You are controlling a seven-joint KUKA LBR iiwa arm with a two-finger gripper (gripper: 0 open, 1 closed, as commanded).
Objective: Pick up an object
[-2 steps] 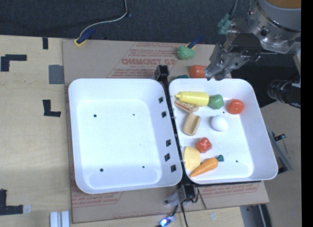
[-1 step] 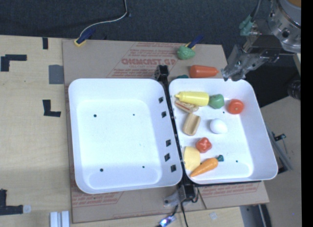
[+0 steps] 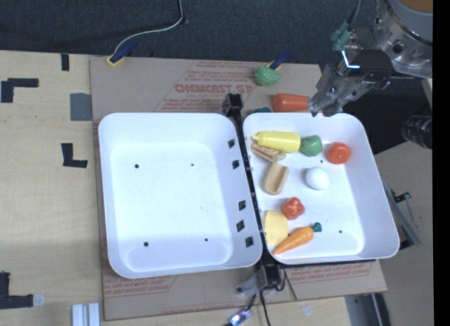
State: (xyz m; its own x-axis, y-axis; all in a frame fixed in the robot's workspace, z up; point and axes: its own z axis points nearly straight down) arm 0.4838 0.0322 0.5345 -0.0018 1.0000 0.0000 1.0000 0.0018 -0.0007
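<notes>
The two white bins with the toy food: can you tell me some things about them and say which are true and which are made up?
1. The white egg lies in the right bin. True.
2. The orange carrot with the green top lies in the left bin. False: it lies in the right bin, near its front edge.
3. The yellow corn cob touches the round green toy. True.
4. The green leafy toy lies inside a bin. False: it lies on the brown cardboard behind the bins.
5. The gripper is over the left bin. False: it is at the right bin's back edge, beside the long red toy.
</notes>
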